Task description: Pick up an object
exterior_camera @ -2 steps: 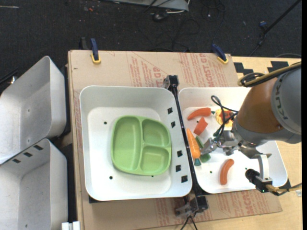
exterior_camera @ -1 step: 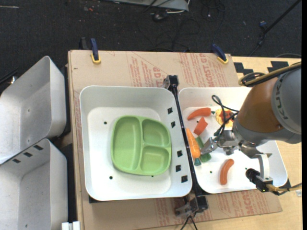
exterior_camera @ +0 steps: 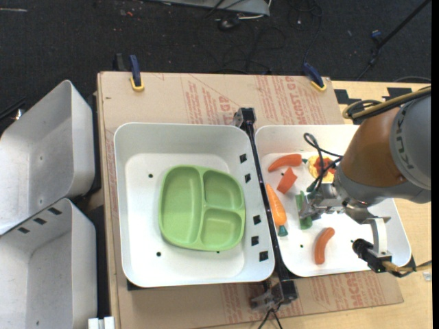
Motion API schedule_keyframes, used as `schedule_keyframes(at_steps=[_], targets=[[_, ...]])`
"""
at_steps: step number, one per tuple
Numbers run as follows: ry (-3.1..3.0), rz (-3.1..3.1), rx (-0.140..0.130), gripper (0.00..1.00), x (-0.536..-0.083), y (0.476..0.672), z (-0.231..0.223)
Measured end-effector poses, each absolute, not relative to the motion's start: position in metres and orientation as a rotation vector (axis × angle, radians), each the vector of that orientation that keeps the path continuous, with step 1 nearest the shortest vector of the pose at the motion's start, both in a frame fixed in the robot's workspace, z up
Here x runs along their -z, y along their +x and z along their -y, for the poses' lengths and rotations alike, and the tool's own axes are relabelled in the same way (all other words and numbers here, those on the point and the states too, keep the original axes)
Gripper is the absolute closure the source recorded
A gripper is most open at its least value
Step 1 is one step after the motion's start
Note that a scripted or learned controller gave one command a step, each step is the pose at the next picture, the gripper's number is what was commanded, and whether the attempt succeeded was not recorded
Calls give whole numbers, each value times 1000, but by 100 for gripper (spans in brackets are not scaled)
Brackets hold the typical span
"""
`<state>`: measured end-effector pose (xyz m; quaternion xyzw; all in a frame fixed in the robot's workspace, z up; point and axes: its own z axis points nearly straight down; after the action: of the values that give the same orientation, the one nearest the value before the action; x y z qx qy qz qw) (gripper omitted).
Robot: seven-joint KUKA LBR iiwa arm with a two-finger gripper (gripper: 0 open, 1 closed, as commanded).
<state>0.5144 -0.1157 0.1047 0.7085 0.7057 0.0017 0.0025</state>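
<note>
The arm (exterior_camera: pixel 384 160) reaches into the right bin (exterior_camera: pixel 394 252) from the right, and its tool (exterior_camera: pixel 309 210) hangs low over the middle of that bin, beside a small green piece (exterior_camera: pixel 302 201); whether it is open or closed cannot be told from here. The things to pick lie around it: a carrot (exterior_camera: pixel 276 206) along the bin's left wall, a red wedge (exterior_camera: pixel 286 181) and a red sausage (exterior_camera: pixel 285 161) toward the back, another red sausage (exterior_camera: pixel 324 245) toward the front. The front sausage looks the easiest choice, since it lies apart with bare floor on all sides, while the carrot hugs the wall and leaves little room for a finger. The left bin (exterior_camera: pixel 130 204) holds a green divided plate (exterior_camera: pixel 202 208), well clear of the work.
</note>
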Motion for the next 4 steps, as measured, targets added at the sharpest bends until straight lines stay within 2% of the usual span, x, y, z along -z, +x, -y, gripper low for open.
schedule_keyframes(at_steps=[1, 2, 3, 4], targets=[[2217, -2221, -3, 100, -147, 517, 117], [2215, -2220, -5, 100, -210, 520, 120], [2216, -2222, -3, 100, -244, 522, 120], [2215, -2229, 1, 100, -233, 531, 72]])
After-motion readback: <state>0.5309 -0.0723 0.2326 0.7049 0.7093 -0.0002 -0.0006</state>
